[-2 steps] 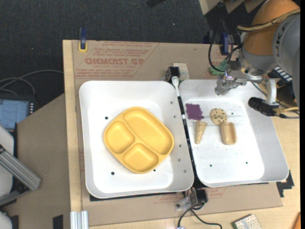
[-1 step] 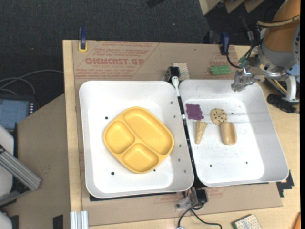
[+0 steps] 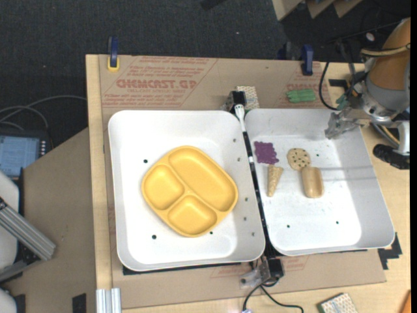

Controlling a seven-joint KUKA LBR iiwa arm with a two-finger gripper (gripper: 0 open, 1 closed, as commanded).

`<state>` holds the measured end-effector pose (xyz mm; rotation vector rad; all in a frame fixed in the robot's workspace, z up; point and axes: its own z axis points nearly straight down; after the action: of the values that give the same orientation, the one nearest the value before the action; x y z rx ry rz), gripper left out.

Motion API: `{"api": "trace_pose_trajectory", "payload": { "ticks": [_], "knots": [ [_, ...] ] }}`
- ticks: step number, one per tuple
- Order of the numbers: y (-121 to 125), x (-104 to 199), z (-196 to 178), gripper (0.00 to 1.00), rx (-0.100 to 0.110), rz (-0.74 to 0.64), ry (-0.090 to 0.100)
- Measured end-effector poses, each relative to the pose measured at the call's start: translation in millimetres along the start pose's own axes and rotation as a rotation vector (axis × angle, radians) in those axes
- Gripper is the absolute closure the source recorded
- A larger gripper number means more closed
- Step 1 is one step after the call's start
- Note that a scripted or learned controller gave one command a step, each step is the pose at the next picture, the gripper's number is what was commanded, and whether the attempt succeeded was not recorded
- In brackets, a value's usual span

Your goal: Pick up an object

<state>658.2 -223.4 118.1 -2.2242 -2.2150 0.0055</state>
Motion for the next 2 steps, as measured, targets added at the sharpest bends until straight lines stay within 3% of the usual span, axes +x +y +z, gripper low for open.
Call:
{"api": "trace_pose_trajectory", "payload": {
  "ticks": [1, 2],
  "knots": [
    [9, 69, 12, 1.0, -0.002, -0.009, 0.003],
    [9, 44, -36, 1.0, -0.012, -0.003, -0.002]
  ]
}}
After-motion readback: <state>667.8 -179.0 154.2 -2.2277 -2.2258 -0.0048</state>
